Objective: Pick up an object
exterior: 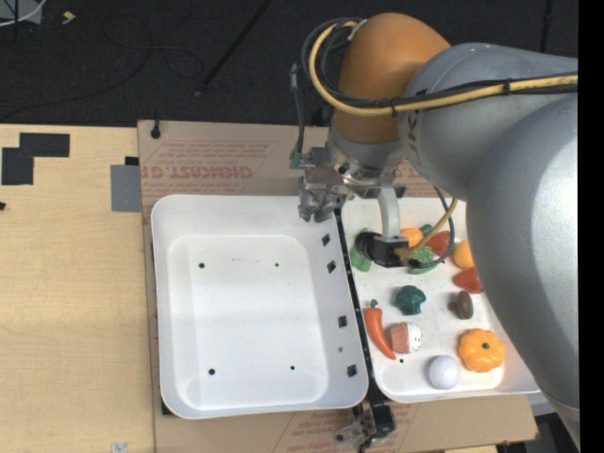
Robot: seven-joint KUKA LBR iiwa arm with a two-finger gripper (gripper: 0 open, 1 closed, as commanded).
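Observation:
My gripper [319,206] hangs over the far end of the wall between the two bins, under the orange-banded wrist. I see nothing held in it. The right bin [396,385] holds several small toy foods: an orange-red carrot [378,332] beside the dividing wall, a dark green broccoli piece [410,298], a pink and white piece [406,338], a white ball [442,372], an orange pumpkin [481,349] and a brown piece [461,304]. More orange, green and red pieces [429,243] lie partly hidden under the arm.
The left bin [170,281] is a shallow white tray on a cardboard sheet [217,159]. The arm's big grey body covers the right bin's far right side. Bare wooden bench [66,300] lies to the left.

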